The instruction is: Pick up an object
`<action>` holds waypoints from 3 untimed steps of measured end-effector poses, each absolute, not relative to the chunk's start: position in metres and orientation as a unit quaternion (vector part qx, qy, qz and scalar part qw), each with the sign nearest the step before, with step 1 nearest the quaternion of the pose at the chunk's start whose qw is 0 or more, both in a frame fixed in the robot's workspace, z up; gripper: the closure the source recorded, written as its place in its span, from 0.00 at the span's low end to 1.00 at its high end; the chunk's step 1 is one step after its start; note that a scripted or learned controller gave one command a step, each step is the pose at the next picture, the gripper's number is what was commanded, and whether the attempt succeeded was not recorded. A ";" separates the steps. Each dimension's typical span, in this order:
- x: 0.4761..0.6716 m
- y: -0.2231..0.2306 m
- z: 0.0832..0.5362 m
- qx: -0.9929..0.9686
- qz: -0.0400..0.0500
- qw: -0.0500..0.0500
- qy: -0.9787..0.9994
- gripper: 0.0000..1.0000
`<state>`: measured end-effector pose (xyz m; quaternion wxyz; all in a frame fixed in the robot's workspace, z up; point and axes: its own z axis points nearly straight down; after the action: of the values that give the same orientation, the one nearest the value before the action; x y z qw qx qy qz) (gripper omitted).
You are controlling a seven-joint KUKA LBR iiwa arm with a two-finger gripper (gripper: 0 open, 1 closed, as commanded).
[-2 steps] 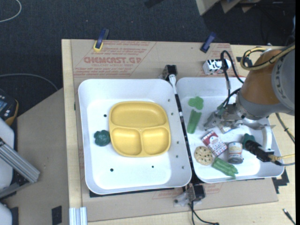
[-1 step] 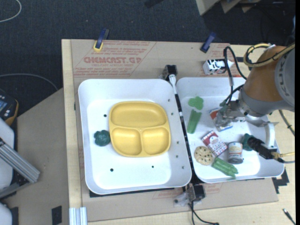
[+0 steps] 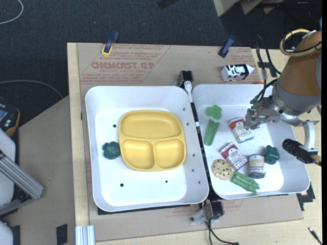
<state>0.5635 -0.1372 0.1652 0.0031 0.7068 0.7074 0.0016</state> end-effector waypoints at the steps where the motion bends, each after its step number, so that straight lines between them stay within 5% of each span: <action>1: 0.565 -0.137 0.219 0.707 0.002 0.004 0.708 1.00; 3: 0.581 -0.021 0.210 0.705 0.001 0.000 0.709 1.00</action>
<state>0.5806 -0.0210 0.2101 -0.0003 0.7050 0.7092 0.0006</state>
